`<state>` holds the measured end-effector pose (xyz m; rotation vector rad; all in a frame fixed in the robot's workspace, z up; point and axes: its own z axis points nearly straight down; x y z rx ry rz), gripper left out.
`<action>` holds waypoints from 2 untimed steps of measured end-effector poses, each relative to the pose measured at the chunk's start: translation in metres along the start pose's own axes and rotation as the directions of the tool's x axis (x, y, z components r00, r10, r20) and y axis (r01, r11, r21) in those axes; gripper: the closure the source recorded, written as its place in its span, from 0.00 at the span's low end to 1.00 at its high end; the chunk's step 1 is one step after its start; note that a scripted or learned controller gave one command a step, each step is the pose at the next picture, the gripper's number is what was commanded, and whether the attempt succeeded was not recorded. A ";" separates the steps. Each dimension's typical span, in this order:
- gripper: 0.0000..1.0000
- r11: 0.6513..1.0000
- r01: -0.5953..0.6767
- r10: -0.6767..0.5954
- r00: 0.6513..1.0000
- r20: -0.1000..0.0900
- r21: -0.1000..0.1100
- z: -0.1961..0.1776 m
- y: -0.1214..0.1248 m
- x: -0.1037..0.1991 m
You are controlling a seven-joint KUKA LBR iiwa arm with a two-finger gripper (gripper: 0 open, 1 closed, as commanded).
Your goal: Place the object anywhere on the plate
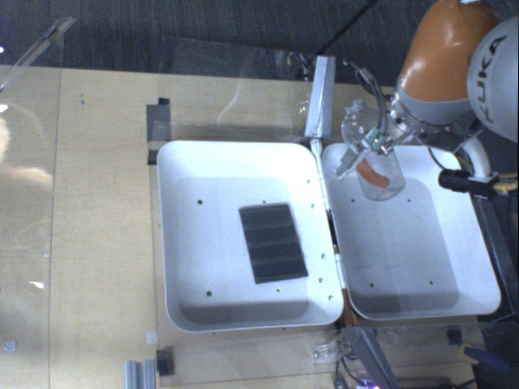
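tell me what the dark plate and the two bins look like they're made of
The dark plate looks like matte plastic or rubber: near-black, no glare, with ridged bands across its face. The left bin and right bin look like smooth white moulded plastic, with rounded corners and soft shading along the walls, though painted metal can't be ruled out.

The dark plate (pixel 274 242) lies alone mid left bin (pixel 186 217), open all around; the raised divider (pixel 327 217) between bins stands in the way.

"UKA" on the arm (pixel 493 63).
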<state>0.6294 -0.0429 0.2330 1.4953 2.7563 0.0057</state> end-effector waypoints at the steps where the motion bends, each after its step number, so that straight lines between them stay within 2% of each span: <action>1: 1.00 0.967 0.254 -0.254 0.967 0.000 -0.001 -0.029 -0.030 0.055; 2: 1.00 0.968 0.253 -0.253 0.968 0.005 -0.005 -0.040 -0.028 0.055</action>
